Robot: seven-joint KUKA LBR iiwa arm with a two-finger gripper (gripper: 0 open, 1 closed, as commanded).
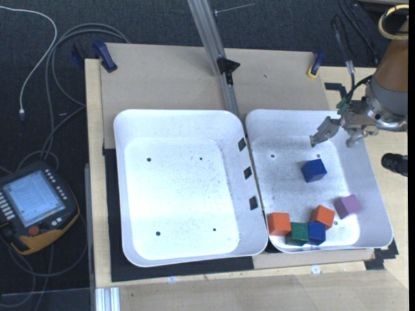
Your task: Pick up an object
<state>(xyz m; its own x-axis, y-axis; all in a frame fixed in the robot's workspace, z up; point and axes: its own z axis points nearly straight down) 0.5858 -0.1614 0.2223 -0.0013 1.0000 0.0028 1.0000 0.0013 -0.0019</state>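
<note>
At the near rim of the right bin (366, 173) five blocks sit in a loose cluster: an orange block (279, 223) on the left, a green block (299, 232) just beside it, then a blue block (316, 231) touching the green one, a second orange block (323, 216) tilted just behind that blue one, and a purple block (348, 205) a little apart to the right, near the bin's right wall. Farther in, near the middle of the same bin, a lone blue cube (314, 170) rests by itself, well apart from the cluster. Beyond it, over the far right part of the bin, hangs the gripper (338, 134), its two fingers spread apart with nothing between them; one fingertip (321, 137) points down and left toward the bin floor, the other lies nearer the right wall. The gripper is above and slightly right of the lone cube, not touching it. The arm (393, 76) enters from the right, its orange band above the grey wrist. The left bin (130, 135) lies alongside, joined at the middle by dark clips. Behind both bins a metal pole (207, 24) rises from the bench (162, 70), and a handheld pendant (32, 203) lies on the floor at far left.
</note>
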